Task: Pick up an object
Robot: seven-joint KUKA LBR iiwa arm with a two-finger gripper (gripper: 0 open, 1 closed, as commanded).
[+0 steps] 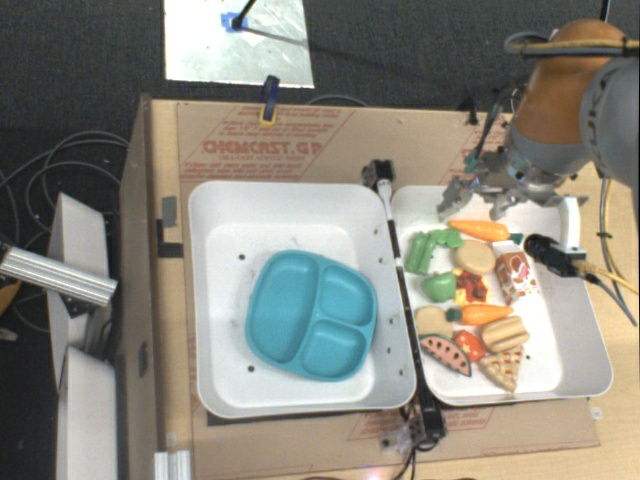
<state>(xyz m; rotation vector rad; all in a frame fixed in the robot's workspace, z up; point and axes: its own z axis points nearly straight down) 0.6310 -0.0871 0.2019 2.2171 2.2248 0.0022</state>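
Surface: a cardboard-covered surface [260, 148] carries two shallow white bins set side by side.
Left bin: the left bin [215, 268] holds one thing, a blue divided plate [310, 313] lying flat near its middle.
Right bin: the right bin [572, 343] holds a cluster of toy food gathered toward its left half; its right half is bare.
Cluster, left part: green pieces [425, 250] lie against the wall shared with the left bin, with a watermelon slice [445, 353] nearer the front.
Cluster, right part: an upper carrot [480, 230] lies at the back, a lower carrot [482, 314] further forward, a red-and-white packet [515, 276] between them on the right, and a pizza slice [502, 368] at the front.
Claw: the claw [478, 200] hangs over the back rim of the right bin, released, its fingers spread with nothing between them.
Arm: the arm [560, 98] reaches in from the right and stands over the bin's back corner.
Task's thing: any of the toys would do. The upper carrot is closest, just in front of the claw and apart from it.
Done: the claw is placed above the right bin, close to the toys.
Left: everything that counts. By my reading no toy is gripped or lifted, so the descent, the closing and the lift are not yet done.
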